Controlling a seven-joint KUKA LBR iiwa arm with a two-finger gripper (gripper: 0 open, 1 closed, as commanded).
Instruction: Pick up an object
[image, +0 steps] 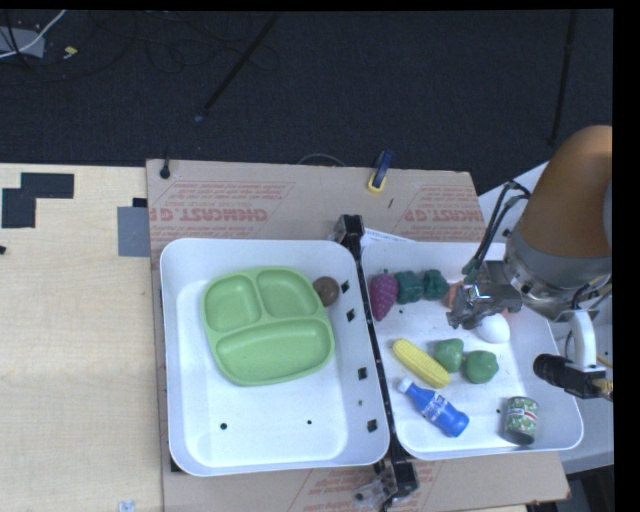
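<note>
My gripper (468, 308) hangs low over the back of the right bin (560, 440), just left of a white egg (494, 328). A small orange-red bit shows at its left side; what that bit is I cannot make out. Near it lie a purple grape bunch (383, 294), two dark green pieces (410, 287) (434, 285), a yellow corn cob (420, 362), two light green fruits (449, 353) (481, 366), a blue bottle (437, 409) and a small can (519, 419).
The left bin (190, 420) holds a green divided plate (268, 325) with a brown ball (326, 290) at its back right. A black divider (368, 340) joins the two bins. The arm's grey body (565, 225) overhangs the right bin's far corner.
</note>
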